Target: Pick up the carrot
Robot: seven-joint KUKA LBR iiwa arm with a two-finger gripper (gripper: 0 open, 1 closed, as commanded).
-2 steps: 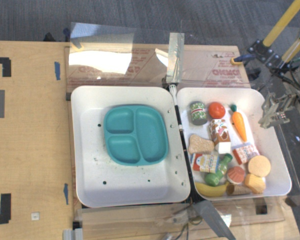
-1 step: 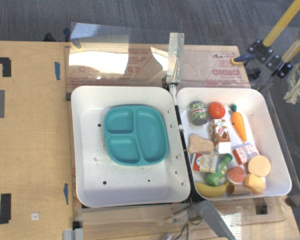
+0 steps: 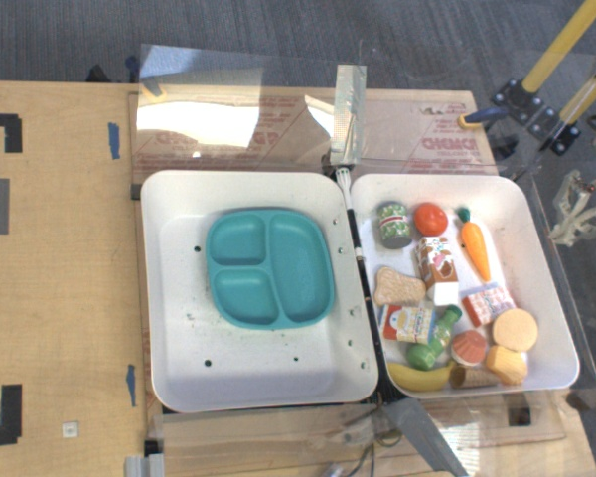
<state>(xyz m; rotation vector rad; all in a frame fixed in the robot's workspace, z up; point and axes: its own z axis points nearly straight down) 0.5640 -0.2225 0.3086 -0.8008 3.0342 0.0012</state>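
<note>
We judge nothing done yet: the carrot lies untouched at two o'clock in the right bin, beside the tomato. We cannot tell the pincer's state.

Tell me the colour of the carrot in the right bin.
The carrot is orange with a small green top, seen in the camera view near the bin's far right side.

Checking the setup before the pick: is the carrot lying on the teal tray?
No, the carrot lies in the right bin, beside the tomato.
</note>
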